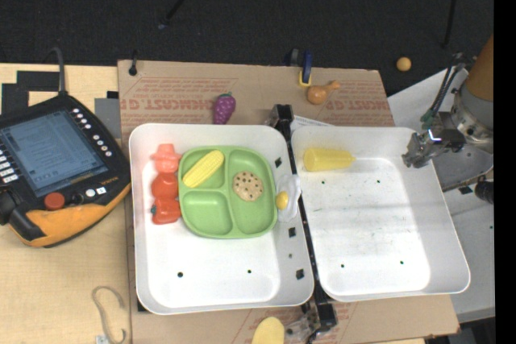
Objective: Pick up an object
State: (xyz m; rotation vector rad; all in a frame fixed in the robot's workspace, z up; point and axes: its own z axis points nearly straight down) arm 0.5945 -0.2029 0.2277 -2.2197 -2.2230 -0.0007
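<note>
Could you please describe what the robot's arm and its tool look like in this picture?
At the picture's right edge, an orange band tops a grey metallic wrist. The tool is a small dark grey block of metal parts. Thin dark cables run up from it beside the wrist.

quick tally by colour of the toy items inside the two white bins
Yellow: 3, the corn cob on the green divided plastic plate, a small yellow piece at the plate's right edge, and a yellow wedge-shaped toy in the right bin
Green: 1, the plate
Red: 1, the red plastic bottle-shaped toy
Tan: 1, the round chip cookie
Total: 6
</note>
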